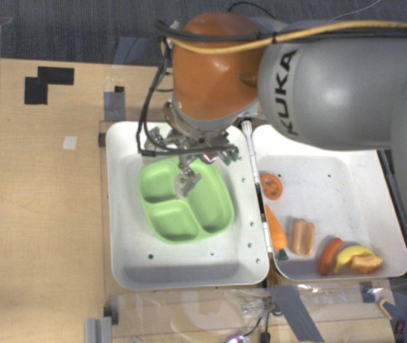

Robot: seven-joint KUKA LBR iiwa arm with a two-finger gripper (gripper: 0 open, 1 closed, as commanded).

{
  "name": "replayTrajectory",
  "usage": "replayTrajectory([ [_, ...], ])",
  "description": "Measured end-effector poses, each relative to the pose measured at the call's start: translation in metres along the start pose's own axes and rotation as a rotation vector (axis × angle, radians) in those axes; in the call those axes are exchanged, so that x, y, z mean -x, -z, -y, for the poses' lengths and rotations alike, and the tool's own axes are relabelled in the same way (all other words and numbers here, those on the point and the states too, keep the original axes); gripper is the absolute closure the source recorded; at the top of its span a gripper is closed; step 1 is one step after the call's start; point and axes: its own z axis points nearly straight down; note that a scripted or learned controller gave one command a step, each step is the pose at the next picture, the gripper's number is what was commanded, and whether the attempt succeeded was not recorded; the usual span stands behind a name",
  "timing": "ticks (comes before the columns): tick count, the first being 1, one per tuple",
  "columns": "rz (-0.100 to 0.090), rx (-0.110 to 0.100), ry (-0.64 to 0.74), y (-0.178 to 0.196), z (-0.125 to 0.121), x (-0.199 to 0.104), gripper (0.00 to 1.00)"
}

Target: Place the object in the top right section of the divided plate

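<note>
The gripper (188, 181) was pictured over the divided plate (168, 224) in the left bin (121, 206); its claw's state could not be told. A candidate carrot (275, 231), in the right bin (346, 181), was judged light, stiff and best pinched mid-length.

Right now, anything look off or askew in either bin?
Little stands out. The green divided plate sits rotated in the left bin, not square with its walls. In the right bin the carrot lies tight against the bin's left wall. Nothing looks spilled or damaged.
</note>
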Motion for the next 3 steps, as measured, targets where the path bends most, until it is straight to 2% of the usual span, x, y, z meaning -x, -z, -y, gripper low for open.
replayTrajectory([
  [1, 0.010, 0.000, -0.005, 0.013, 0.000, 0.003, 1.00],
  [2, 0.004, 0.000, 0.163, -0.115, -0.014, 0.013, 1.00],
  [3, 0.008, -0.003, 0.161, -0.113, -0.013, 0.014, 0.00],
])
